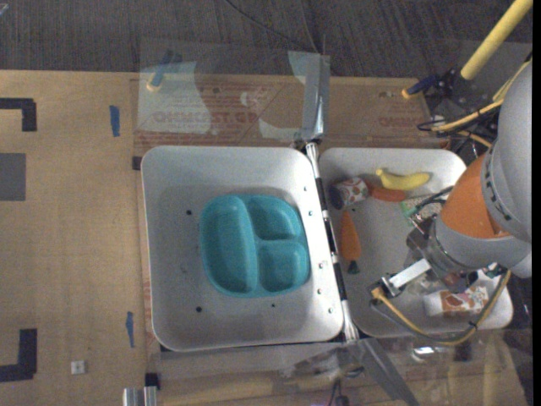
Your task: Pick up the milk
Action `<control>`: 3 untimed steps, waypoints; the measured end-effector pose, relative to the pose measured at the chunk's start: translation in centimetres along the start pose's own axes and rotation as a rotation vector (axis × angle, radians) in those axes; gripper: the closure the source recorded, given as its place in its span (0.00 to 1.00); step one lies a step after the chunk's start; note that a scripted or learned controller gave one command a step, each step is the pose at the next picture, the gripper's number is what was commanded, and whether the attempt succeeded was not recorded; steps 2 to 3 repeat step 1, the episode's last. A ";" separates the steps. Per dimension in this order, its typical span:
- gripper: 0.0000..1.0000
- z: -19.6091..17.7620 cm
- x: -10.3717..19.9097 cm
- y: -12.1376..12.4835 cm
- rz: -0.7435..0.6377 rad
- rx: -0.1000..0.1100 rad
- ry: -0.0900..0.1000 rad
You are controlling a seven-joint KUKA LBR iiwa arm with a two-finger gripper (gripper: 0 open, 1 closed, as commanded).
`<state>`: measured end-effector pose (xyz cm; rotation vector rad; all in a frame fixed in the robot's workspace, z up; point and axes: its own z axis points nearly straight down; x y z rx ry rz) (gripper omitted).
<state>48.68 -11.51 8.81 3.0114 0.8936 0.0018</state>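
On the wooden desk [68,252] sit two white bins. The left bin [169,184] holds a teal divided tray [254,244]. The right bin [380,315] holds a brown cup [349,192] lying near its top-left corner, an orange carrot [348,237] beneath it, a yellow banana [403,178] and a red piece just under the banana. The arm [499,201] hangs over this bin's right half; its pincer [439,260] is hidden beneath the wrist, so I cannot tell its state. The milk [461,301] lies in the lower right corner, partly covered by the arm
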 end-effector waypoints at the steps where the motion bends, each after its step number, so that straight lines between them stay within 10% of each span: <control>1: 0.00 0.0 0.1 0.0 0.000 -0.002 0.002; 3: 0.00 0.0 0.1 0.0 0.000 -0.002 0.002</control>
